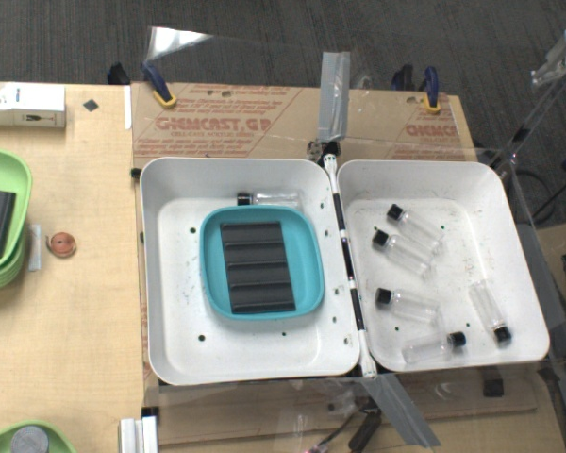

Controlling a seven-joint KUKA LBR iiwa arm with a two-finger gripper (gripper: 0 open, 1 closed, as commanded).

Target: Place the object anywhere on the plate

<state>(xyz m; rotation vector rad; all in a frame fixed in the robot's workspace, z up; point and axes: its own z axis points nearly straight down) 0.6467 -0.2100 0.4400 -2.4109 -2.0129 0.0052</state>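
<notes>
A teal plate (261, 262) is seen in the left bin (160, 281); one vial (264, 198) lies behind it, five vials (410, 248) are scattered in the right bin (509, 215).

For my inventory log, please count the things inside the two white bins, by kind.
Clear vials with black caps: 6, five in the right bin (e.g.) and one in the left bin at
Teal plate: 1
Black ridged insert on the plate: 1
Total: 8
</notes>
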